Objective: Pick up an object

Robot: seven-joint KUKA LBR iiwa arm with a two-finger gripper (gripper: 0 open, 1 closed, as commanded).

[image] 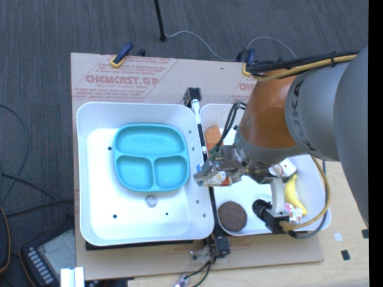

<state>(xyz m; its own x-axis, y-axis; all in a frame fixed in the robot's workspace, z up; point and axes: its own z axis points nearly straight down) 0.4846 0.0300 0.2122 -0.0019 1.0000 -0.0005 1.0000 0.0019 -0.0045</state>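
My gripper (211,174) hangs low over the left edge of the right bin (311,220), close to the wall between the two bins. A small orange-red bit shows right at the gripper, and whether it is held cannot be made out. A round dark brown cookie (232,215) lies just in front of the gripper, near the bin's front wall. An orange-brown object (212,136) lies behind the gripper, at the back left of the right bin. To the right, a yellow banana (292,195) is partly hidden by the arm.
A light blue divided plate (151,156) lies in the middle of the left bin (96,220), with a small grey round thing (152,201) just in front of it. The grey and orange arm covers most of the right bin.
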